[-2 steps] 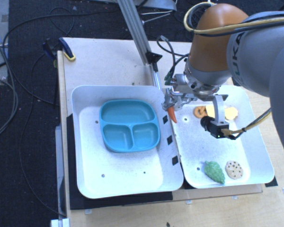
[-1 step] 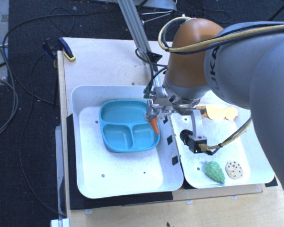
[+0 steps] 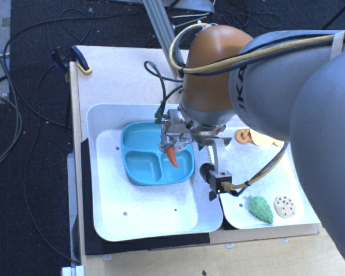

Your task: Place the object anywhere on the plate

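Observation:
A blue plate (image 3: 142, 158) with dividers lies in the left white bin (image 3: 144, 211). My gripper (image 3: 171, 146) hangs over the plate's right part. A small orange carrot (image 3: 172, 156) sits between its fingers, pointing down, its tip just above or touching the plate's right compartment. The gripper is shut on the carrot. The large grey arm with its orange band comes in from the right and hides much of the right bin.
In the right bin (image 3: 241, 217) lie a green leafy piece (image 3: 260, 208), a round speckled cookie (image 3: 284, 206) and an orange pretzel-like piece (image 3: 242, 135). Cables trail on the dark floor to the left and behind the bench.

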